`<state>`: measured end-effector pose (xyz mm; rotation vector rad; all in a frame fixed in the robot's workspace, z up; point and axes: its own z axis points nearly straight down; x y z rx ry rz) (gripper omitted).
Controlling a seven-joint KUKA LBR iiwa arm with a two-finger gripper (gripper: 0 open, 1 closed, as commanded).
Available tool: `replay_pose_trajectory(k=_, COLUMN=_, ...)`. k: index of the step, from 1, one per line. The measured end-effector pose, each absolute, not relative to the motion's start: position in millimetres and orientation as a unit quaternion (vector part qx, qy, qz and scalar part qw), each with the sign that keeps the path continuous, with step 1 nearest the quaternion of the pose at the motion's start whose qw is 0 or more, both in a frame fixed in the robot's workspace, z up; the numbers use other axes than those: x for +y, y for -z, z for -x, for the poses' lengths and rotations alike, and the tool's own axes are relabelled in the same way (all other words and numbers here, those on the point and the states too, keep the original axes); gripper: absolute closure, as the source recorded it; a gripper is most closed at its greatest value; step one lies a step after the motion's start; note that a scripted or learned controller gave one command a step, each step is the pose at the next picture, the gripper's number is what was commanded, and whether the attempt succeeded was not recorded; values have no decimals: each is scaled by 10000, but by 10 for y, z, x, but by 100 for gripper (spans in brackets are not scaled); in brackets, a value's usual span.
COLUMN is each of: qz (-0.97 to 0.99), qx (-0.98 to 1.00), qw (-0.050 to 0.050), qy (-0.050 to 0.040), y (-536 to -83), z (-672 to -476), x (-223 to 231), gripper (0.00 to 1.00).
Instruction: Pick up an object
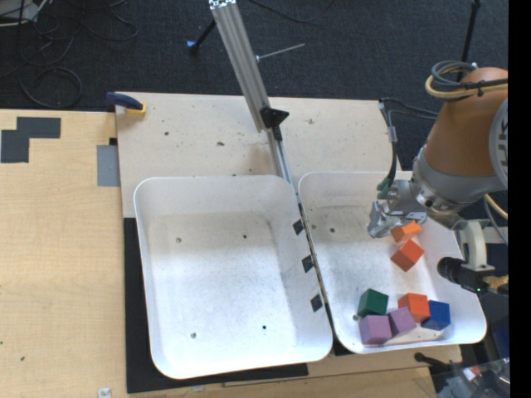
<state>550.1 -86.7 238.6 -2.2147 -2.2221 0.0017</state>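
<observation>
gripper (388, 222): over right bin (348, 193), finger state cannot be told | orange block (406, 230): touching its right side | second orange block (406, 255): just below | other blocks (402, 312): bin's near corner

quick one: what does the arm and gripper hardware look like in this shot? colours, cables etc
The arm is a rounded grey body with a broad orange band above the wrist. Looped cables sit on top of it, pale and dark. The gripper is small, metallic silver-grey, with a thin dark cable running up from it. No visible markings.
</observation>
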Motion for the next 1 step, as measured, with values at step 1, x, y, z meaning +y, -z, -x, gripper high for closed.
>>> replay_pose_trajectory(k=1, qz=7058, qx=-7084, qw=28, qy=-9, y=-2281, z=-5546, x=-356, gripper=100)
